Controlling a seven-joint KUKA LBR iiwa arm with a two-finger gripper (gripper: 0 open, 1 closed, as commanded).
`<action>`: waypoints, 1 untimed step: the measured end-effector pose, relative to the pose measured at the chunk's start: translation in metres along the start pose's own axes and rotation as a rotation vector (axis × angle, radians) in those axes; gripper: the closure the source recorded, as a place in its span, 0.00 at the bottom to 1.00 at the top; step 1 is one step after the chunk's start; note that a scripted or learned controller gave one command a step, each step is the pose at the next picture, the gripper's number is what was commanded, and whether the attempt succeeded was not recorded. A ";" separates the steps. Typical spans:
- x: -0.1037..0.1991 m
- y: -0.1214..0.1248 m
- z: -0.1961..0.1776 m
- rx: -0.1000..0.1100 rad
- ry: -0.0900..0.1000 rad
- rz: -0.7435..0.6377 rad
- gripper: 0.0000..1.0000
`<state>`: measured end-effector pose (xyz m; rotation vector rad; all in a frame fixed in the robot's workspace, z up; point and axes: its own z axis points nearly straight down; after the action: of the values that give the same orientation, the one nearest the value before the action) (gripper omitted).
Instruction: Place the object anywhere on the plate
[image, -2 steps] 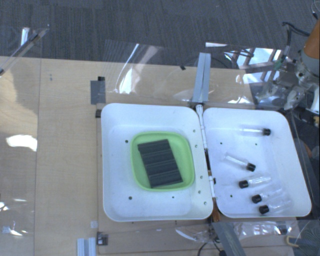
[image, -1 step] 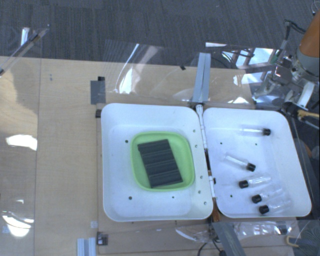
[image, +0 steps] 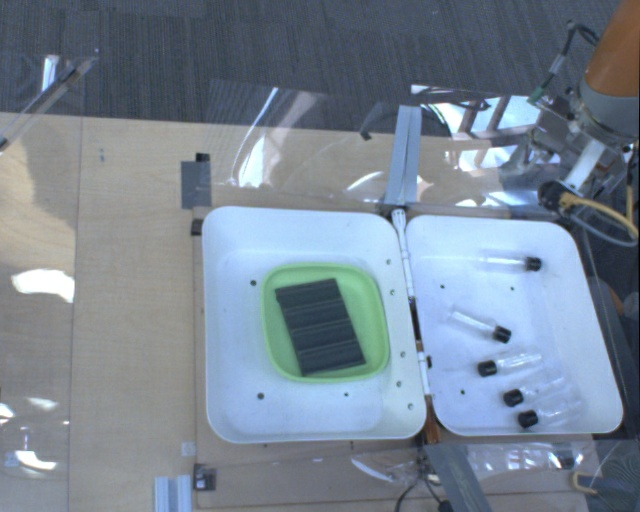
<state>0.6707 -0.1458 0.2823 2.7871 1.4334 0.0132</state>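
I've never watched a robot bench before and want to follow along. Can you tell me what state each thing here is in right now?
Green plate: in the left bin, a dark ridged block lying on it.
Dark block: flat on the plate, slightly turned.
Five clear tubes: capped in black, lying on their sides, scattered in the right bin.
Left bin: holds the plate.
Right bin: holds the tubes.
Robot arm: raised beyond the right bin's far corner.

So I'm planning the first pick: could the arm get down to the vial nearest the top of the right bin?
Probably yes. That vial lies alone, apart from the other vials, with nothing above it.
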 end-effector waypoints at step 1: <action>-0.014 0.009 0.029 0.007 -0.003 0.182 0.00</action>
<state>0.6699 -0.1627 0.2528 2.9110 1.1757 0.0055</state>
